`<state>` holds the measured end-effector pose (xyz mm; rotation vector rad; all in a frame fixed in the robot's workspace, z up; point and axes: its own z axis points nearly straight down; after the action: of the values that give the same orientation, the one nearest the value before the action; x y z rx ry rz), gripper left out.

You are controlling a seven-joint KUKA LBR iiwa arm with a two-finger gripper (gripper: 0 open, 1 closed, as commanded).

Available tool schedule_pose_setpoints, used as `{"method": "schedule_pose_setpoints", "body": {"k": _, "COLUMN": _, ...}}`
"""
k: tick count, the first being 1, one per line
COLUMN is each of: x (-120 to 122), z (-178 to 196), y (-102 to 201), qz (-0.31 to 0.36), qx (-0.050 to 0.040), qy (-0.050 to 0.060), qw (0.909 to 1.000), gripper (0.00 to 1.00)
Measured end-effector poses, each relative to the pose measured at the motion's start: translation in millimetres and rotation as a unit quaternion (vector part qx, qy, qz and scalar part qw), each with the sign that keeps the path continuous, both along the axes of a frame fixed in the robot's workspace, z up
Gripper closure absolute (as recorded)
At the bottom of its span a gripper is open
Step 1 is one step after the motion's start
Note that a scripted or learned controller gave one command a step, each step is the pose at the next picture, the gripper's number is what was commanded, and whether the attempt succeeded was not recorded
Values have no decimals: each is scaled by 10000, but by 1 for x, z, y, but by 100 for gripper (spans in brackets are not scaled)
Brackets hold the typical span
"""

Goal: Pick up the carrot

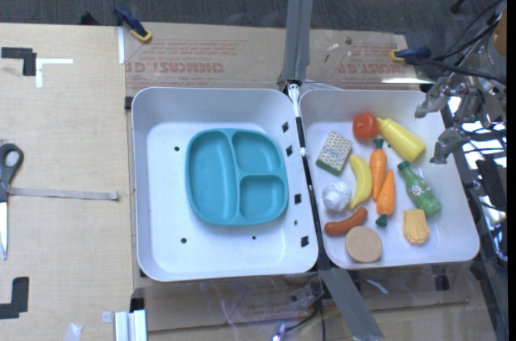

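Bench: two white bins. Carrot lies mid right bin, beside banana. Gripper over that bin's right rim, apart from carrot; grip state unclear.

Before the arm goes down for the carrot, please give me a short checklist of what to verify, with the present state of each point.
1. Carrots found: ok. Two carrots lie side by side in the right bin.
2. Target chosen: cannot tell which carrot is meant.
3. Room for fingers: not ok. The banana and green bottle lie close on either side.
4. Gripper above the carrots: not ok; it hangs at the bin's right rim.
5. Teal plate out of the way: ok, in the left bin.
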<state>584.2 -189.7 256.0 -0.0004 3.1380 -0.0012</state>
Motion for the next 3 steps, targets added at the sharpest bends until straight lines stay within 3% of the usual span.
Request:
{"method": "schedule_pose_setpoints", "body": {"k": 1, "x": 23, "z": -130, "y": 21, "qz": -801, "qx": 4, "qy": 4, "qw": 9968, "gripper": 0}}
{"method": "schedule_pose_setpoints", "body": {"k": 2, "x": -15, "z": -163, "y": 29, "qz": -1064, "qx": 2, "qy": -5, "qw": 9943, "gripper": 0}}
{"method": "schedule_pose_setpoints", "body": {"k": 3, "x": -13, "z": -152, "y": 30, "qz": -1046, "qx": -5, "qy": -32, "qw": 9945, "gripper": 100}}
